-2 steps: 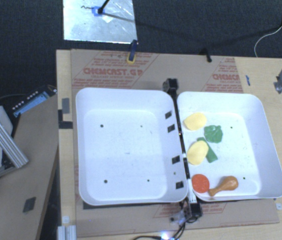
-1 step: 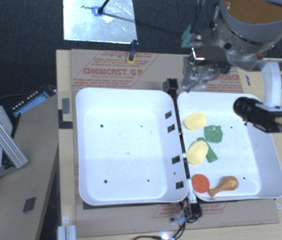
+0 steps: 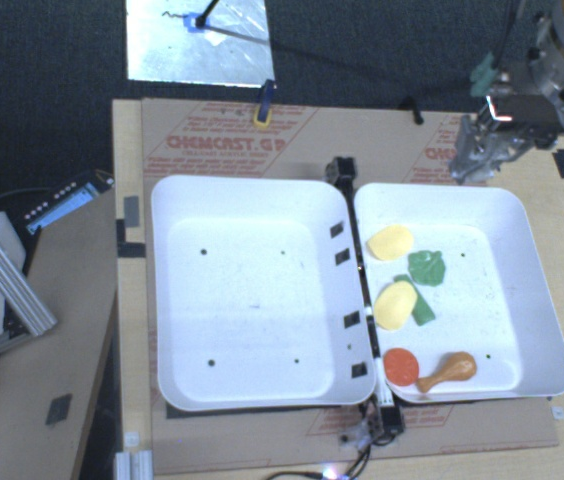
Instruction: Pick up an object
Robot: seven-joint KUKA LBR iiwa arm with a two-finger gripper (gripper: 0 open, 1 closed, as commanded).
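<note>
From the overhead camera, the gripper [image 3: 477, 153] is hanging just past the right bin's [image 3: 537, 268] twelve o'clock rim, carrying nothing, and I honestly can't tell its finger spread. Easiest target's probably the upper yellow piece [image 3: 390, 242] sitting around ten o'clock inside; I'd be dropping straight down over its centre, clear of the green piece [image 3: 426, 266].

Two shallow white bins: left bin [image 3: 252, 193], right bin [image 3: 522, 268]. The right bin holds two yellow pieces [image 3: 390, 242] [image 3: 395, 306], two green pieces [image 3: 427, 266] [image 3: 422, 311], one red round piece [image 3: 400, 366] and one brown drumstick-shaped piece [image 3: 450, 370].
</note>
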